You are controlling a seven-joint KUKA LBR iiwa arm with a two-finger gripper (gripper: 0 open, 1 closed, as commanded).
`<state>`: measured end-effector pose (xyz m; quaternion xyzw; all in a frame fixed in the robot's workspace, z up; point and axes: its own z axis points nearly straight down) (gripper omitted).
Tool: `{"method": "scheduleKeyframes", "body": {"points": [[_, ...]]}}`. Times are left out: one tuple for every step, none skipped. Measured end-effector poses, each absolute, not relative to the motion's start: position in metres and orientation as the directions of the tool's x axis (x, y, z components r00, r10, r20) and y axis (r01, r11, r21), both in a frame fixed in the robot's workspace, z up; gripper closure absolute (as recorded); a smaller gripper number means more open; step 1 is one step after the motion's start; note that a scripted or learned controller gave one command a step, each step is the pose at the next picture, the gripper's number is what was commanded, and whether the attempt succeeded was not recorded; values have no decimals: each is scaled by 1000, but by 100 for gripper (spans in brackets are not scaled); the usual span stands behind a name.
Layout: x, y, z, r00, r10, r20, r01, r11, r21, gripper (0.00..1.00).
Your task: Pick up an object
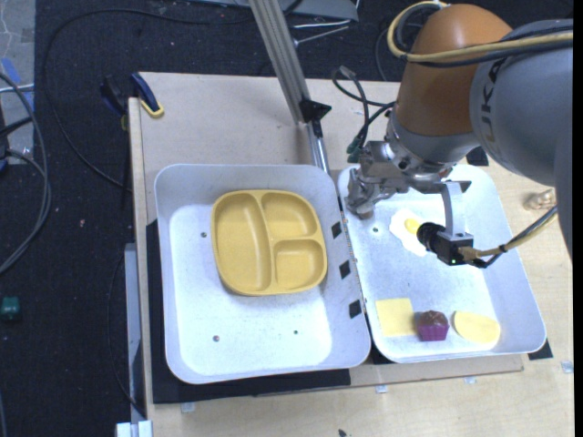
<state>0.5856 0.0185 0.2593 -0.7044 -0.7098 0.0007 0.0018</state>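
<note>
Gripper (364, 198) hangs low over the upper left corner of the right bin (510, 244), close to the wall that it shares with the left bin; from this slanted view I cannot tell how its jaws stand, and nothing can be seen between them.

Going from left to right: the left bin (182, 335) holds a yellow divided plate (270, 242) with three compartments, lying flat in the upper middle of the bin. Between the two bins runs the overlapping rim, with small black clips along it.

In the right bin, a fried egg toy (404, 228), white with a yellow centre, lies just right of the gripper and partly under a black part at the end of a cable that hangs from the wrist. Along the near edge lie three pieces in a row: a yellow square slice (395, 317), a dark purple lump (432, 325) just beside it, and a pale yellow oval piece (476, 328) beside that. These three lie well apart from the gripper.

The orange band (446, 62) and grey arm (533, 98) cover the upper right of the bin.
</note>
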Motion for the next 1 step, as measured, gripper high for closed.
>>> {"method": "scheduleKeyframes", "body": {"points": [[563, 72, 242, -8, 1000, 2, 1000, 8, -4, 100]]}}
